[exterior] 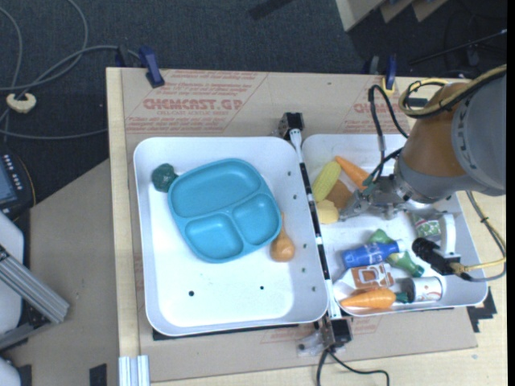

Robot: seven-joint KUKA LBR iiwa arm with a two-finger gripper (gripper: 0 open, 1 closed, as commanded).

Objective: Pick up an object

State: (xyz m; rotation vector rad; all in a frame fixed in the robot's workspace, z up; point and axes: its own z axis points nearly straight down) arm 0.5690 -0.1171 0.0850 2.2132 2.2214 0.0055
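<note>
Camera view: tool (364,203) low among crowded toys by the corn (326,180); grip state unclear; it may snag neighbours.

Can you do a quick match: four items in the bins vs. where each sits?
Items:
1. blue tray
2. green ball
3. corn
4. blue bottle

Places:
A. right bin, upper left part
B. middle of left bin
C. left bin, upper left corner, beside the tray
D. right bin, centre, above the carrot at the bottom edge

Pairs: 1-B, 2-C, 3-A, 4-D
</note>
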